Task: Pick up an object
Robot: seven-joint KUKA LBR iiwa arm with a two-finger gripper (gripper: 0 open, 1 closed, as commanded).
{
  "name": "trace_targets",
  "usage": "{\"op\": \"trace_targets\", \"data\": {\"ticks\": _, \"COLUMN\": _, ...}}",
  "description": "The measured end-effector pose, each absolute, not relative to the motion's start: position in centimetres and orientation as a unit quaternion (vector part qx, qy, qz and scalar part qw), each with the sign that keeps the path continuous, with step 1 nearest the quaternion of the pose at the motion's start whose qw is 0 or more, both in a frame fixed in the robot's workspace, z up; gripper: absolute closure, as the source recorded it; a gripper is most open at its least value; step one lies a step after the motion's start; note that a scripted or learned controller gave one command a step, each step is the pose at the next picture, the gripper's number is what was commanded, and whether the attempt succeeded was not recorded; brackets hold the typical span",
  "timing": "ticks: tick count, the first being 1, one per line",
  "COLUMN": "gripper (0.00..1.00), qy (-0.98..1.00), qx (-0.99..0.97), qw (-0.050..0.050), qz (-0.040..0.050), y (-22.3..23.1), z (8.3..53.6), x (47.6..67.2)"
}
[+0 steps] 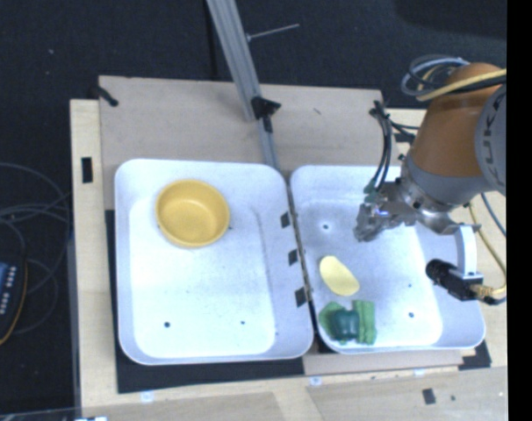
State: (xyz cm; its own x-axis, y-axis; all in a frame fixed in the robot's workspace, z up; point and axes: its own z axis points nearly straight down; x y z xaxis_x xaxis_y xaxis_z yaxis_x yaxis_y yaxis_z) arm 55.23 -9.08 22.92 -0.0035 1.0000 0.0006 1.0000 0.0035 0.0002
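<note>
The gripper (pixel 370 224) hangs over the upper middle of the right bin (pixel 424 327), at the end of the grey and orange arm (pixel 450 139) that comes in from three o'clock. From this slanted view I cannot tell how its business end is set, and nothing is visibly carried by it.

Its nearest candidates lie toward six o'clock from it. The pale yellow object (pixel 339 275), flattish and oval, sits on the bin floor a little to seven o'clock of the gripper, apart from it. Beyond that, hard against the bin's lower wall, a dark teal round object (pixel 341 323) lies touching a green object (pixel 365 321); the two seem pushed together into the low corner, which probably makes either one awkward to take cleanly.

Further out, at nine o'clock, the left bin (pixel 134 323) holds a yellow bowl (pixel 193 212) standing upright in its upper part, well apart from the arm. A grey metal post (pixel 240 51) slants down from twelve o'clock to the seam between the bins.

My judgement is that the pick is not yet made: the arm appears poised above the bin floor, and the yellow oval, lying free with bare floor around it, looks the easiest target. A descent toward seven o'clock would be needed to reach it.
</note>
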Motion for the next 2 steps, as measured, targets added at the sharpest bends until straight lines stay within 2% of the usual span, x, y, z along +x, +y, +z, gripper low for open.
{"op": "trace_targets", "data": {"ticks": 2, "gripper": 1.0, "qy": -0.709, "qx": -0.706, "qw": 0.0, "qz": -0.0009, "y": 1.9, "z": 23.9, "x": 58.0}}
